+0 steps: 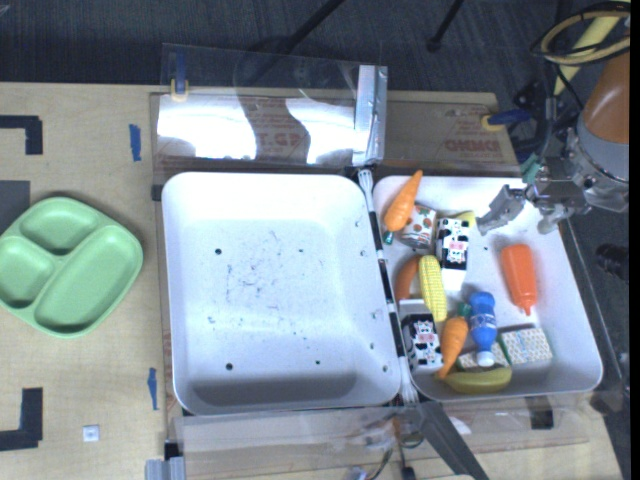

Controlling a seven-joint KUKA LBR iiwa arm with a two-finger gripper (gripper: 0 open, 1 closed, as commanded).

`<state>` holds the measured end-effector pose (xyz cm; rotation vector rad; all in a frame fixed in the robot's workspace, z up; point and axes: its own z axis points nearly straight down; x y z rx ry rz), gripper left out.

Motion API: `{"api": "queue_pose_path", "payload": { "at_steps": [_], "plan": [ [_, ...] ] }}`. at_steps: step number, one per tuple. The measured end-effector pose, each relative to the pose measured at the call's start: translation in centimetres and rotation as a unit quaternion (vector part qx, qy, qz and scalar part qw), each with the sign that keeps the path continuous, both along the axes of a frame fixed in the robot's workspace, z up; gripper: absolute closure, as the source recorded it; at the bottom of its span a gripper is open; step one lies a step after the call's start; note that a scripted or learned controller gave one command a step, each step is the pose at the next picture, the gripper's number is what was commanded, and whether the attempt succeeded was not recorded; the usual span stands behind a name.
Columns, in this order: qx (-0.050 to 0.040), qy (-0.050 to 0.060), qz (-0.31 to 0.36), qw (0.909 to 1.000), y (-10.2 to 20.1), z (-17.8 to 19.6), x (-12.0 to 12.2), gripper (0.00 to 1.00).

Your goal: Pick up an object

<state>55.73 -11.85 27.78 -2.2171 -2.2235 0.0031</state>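
My gripper hangs over the back right part of the right bin, its two fingers spread open with only white bin floor between them. Just in front of it lies an orange pepper-like toy. Further left are a carrot against the bin's back left wall, a cow-patterned box, a corn cob, a second carrot, a blue bottle, a yellow banana and a speckled block.
The left bin sits beside the right one, sharing a middle wall. A green divided plate lies on the bench at far left. A clear panel stands behind the left bin. Cables and a stand are at the upper right.
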Motion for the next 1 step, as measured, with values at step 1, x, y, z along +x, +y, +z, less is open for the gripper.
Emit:
{"api": "queue_pose_path", "payload": {
  "at_steps": [1],
  "plan": [
    [0.0006,0.000,0.021,0.9998,-7.22,-7.41,2.81,0.00]
  ]
}}
